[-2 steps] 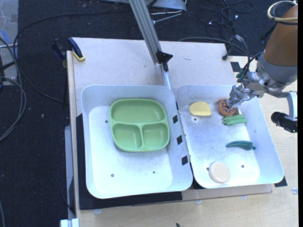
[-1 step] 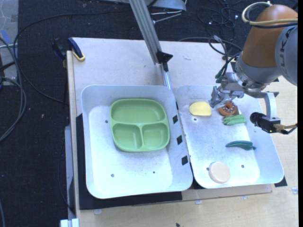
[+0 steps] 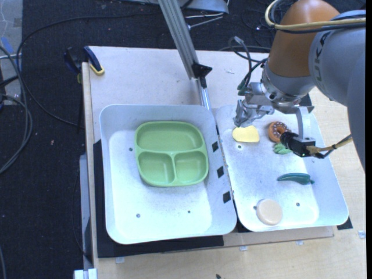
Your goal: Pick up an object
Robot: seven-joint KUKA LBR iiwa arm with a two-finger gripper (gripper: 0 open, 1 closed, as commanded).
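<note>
A round beige disc lies nearest in the right bin, a green pod at its one o'clock. Farther back, the gripper hangs at eleven o'clock of the yellow piece; whether the jaws are apart cannot be told. Centring over it before descent is advised.

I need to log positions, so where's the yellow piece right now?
The yellow piece lies in the right bin, near its upper-left corner, just below the gripper.
</note>
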